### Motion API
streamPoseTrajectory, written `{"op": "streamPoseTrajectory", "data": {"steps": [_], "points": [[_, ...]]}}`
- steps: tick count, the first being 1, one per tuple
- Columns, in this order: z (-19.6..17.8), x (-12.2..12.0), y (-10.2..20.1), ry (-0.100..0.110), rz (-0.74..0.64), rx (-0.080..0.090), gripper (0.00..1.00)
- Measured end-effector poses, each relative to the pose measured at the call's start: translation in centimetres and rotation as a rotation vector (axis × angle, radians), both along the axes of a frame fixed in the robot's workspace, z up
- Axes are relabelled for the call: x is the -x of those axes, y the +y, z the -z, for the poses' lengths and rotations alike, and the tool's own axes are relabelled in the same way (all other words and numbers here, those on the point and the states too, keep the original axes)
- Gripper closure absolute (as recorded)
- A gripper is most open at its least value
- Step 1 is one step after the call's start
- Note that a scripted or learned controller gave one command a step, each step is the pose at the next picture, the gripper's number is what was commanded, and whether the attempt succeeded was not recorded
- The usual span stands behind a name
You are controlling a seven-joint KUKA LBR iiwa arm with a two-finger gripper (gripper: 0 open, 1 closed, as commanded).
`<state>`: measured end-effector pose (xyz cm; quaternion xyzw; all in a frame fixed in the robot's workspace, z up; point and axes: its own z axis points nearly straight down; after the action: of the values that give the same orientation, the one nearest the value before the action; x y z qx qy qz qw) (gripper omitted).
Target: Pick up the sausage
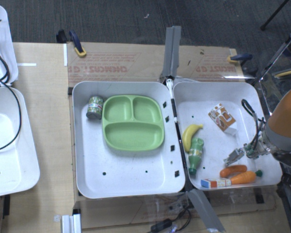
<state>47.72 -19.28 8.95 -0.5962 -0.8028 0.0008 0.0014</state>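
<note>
The sausage [233, 170], a short reddish-orange link, lies near the front right of the right bin [203, 98]. My gripper [235, 156] hangs just behind and above it, reaching in from the right under the arm's orange band [287, 120]. Nothing shows in the gripper's grasp. The sausage rests on the bin floor, touching or nearly touching a carrot [244, 178] in front of it.
The right bin also holds a banana [190, 134], a green bottle [195, 155], an orange-and-white carton [222, 118] and a small red-and-white box [216, 183]. In the left bin [87, 174] are a green divided plate [133, 122] and a small can [94, 107].
</note>
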Motion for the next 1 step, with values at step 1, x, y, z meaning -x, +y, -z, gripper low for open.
{"op": "streamPoseTrajectory", "data": {"steps": [1], "points": [[0.05, 0.02, 6.12, 0.003, -0.021, -0.001, 0.00]]}}
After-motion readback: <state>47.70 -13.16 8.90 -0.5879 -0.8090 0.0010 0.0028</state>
